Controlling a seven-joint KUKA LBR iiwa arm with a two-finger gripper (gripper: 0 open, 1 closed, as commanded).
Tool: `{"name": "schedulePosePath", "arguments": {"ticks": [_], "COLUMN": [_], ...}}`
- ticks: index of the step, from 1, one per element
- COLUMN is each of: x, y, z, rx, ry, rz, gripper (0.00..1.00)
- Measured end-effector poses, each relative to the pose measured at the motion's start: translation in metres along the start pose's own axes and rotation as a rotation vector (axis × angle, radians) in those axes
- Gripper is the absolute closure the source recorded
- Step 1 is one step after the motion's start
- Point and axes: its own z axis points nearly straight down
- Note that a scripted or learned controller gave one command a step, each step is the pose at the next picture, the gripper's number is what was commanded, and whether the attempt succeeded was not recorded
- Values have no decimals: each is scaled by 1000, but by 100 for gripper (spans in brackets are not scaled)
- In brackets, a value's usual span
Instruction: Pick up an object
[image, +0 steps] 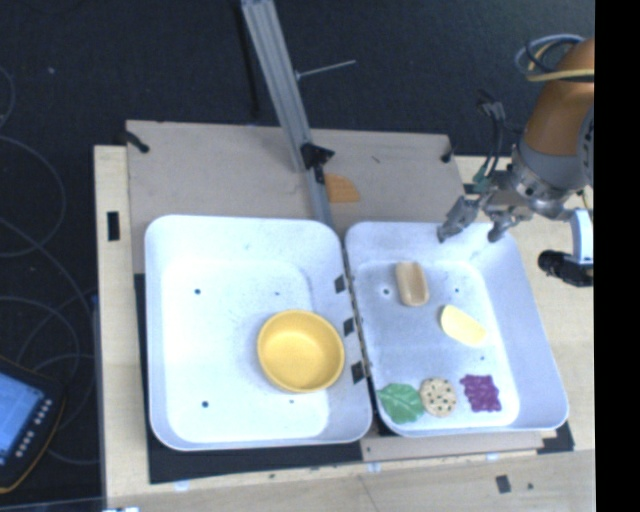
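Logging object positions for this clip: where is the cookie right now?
The cookie lies in the right bin, along its near edge, between the green leaf on its left and the purple piece on its right.

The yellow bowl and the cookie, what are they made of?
The bowl looks like smooth plastic: even yellow colour with a soft sheen. The cookie is probably a plastic or rubber toy, tan with dark spots, but it is too small to be sure.
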Motion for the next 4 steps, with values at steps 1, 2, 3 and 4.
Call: {"name": "schedulePosePath", "arguments": {"ticks": [1,2,3,4], "x": [0,-2,0,-2], "y": [0,9,15,16], "z": [0,53,114,114], "rx": [1,5,3,-2], "ry": [-1,0,0,-2], "rz": [-1,-1,-2,-3], "gripper": [0,0,0,0]}}
